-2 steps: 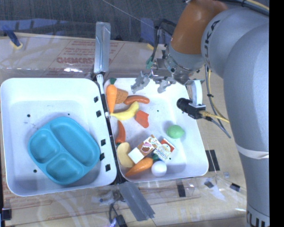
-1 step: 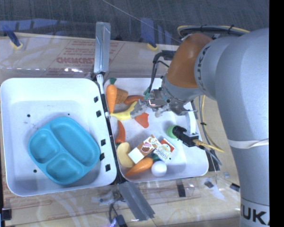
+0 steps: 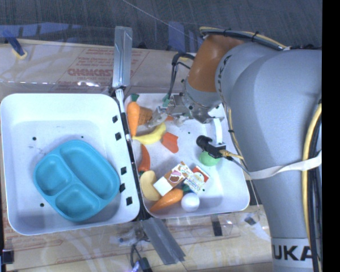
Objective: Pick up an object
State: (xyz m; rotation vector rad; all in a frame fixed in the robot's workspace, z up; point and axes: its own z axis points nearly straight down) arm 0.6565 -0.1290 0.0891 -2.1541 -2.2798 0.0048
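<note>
Toys crowd the right bin: a banana and carrot lie just left of the gripper. Its grip state is unclear.

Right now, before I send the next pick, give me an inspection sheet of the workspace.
Surface: two white bins side by side, left bin and right bin, on a bench under clear sheeting.
Job's things: in the right bin, a carrot, banana, orange wedge, green ball, small printed box, second carrot and white egg.
Clutter: a blue divided plate lies in the left bin.
Grippers: the tool is low over the far end of the right bin; finger state cannot be told, nothing visibly held.
Cables: a yellow cable runs along the arm; a black one loops near the wrist.
Surroundings: dark carpet, white object at top.
</note>
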